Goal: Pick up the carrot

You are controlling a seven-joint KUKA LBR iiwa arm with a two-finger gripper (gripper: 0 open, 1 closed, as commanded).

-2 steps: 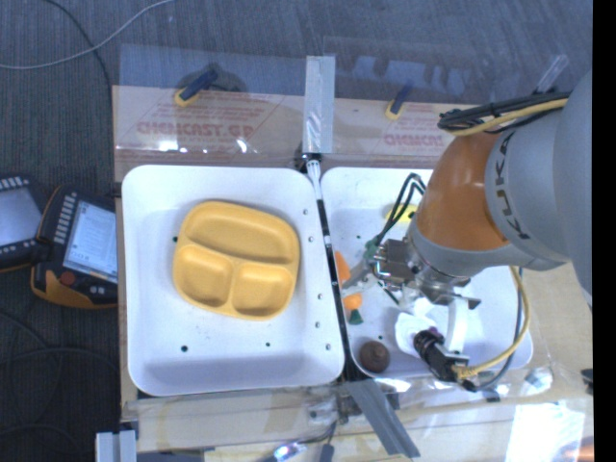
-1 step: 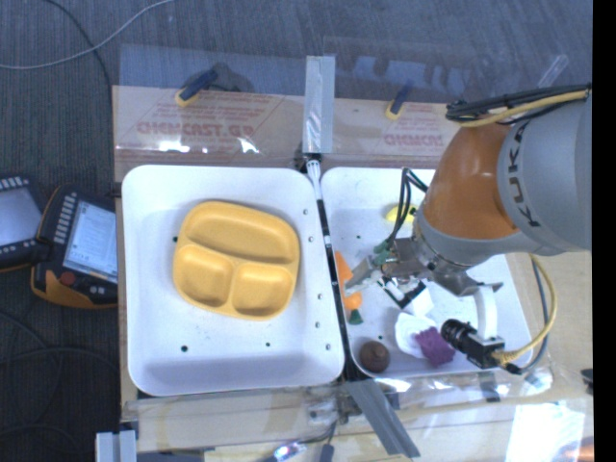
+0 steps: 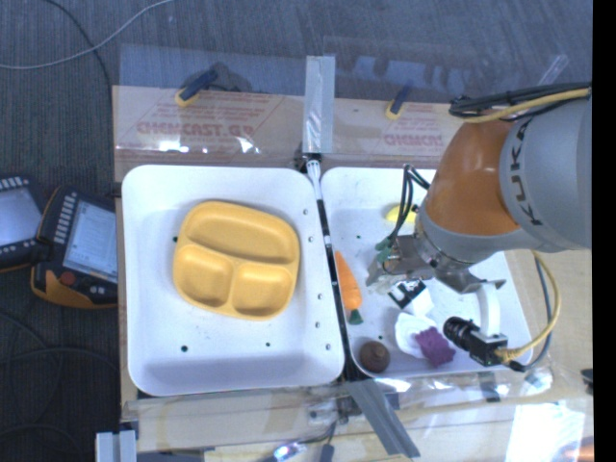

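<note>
Where bins meet, one carrot [image 3: 347, 282]

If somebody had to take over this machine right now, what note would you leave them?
Gripper: over the middle of the right bin; whether it grips anything cannot be made out.
Carrot: lying along the right bin's left wall, apart from the gripper.
Also in that bin: a brown round item, a purple item. A yellow tray sits in the left bin.
Done: nothing visible. Left: reach the carrot, grasp it, lift it.

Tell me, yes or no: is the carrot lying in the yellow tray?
No, the carrot lies in the right bin against its left wall, outside the tray.
</note>
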